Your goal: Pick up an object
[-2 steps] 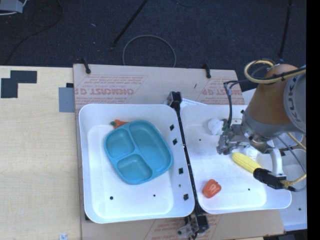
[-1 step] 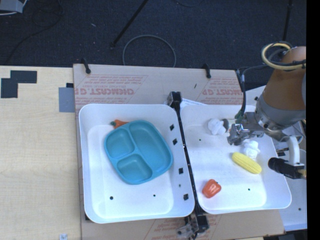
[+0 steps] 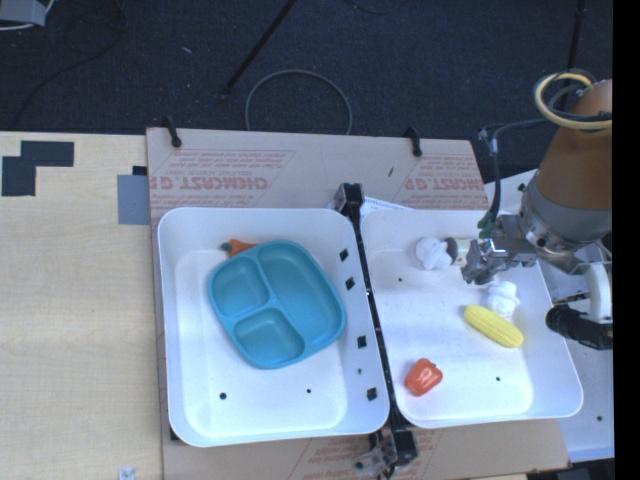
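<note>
tool low over the right bin

tool [image 3: 484,264] down in the right bin [image 3: 560,393], near its back, reaching in from the right; grip state impossible to tell. just left of it, a small white object [image 3: 432,253]; just below, another white piece [image 3: 502,297] touching a yellow corn cob [image 3: 493,325]. nearer the front, a red pepper [image 3: 423,376]. over in the left bin [image 3: 185,368], a blue divided plate [image 3: 277,303] with something orange [image 3: 238,247] poking out behind.

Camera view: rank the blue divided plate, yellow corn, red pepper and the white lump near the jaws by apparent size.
1. blue divided plate, by far the largest
2. yellow corn
3. red pepper and white lump: they look alike, so no ranking between them.
</note>
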### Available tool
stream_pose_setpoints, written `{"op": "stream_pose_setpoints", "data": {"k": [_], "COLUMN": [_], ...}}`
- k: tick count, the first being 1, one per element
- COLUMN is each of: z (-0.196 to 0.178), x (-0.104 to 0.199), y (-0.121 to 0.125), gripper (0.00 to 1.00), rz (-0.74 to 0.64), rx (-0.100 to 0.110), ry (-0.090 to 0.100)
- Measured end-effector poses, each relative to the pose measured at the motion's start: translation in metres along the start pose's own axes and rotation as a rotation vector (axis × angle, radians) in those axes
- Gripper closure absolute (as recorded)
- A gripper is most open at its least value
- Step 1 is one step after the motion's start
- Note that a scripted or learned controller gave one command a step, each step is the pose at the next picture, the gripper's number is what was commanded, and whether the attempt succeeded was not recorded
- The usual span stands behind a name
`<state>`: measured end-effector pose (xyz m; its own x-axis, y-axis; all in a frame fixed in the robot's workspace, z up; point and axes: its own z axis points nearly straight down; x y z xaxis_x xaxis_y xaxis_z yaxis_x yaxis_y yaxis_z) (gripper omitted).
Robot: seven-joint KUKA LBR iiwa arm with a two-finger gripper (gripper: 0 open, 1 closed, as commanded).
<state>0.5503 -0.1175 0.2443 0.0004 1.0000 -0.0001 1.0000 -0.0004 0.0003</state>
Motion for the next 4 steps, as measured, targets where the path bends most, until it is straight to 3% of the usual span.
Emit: {"op": "stream_pose_setpoints", "data": {"k": [2,3,4], "z": [0.018,0.011,0.009], "x": [0.108,0.163,0.212], "y": [-0.006,0.003,-0.004], "gripper": [1.0,1.0,1.0], "rz": [-0.004,-0.004,-0.005], "rx": [0.006,0.003,0.004], "ry": [0.003,0.0,0.002]}}
